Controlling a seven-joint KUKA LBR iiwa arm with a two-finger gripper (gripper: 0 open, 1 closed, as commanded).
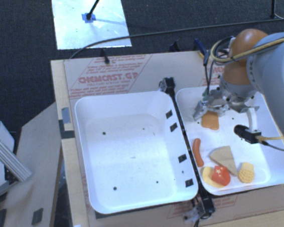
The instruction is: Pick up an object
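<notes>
We see the gripper (pixel 208 109) low in the right bin (pixel 283 163), its tip right against an orange block (pixel 210 121); whether it grips the block we cannot tell. Near the front lie a red sausage (pixel 198 152), a tan wedge (pixel 224 158) and a yellow corn piece (pixel 246 173).
</notes>
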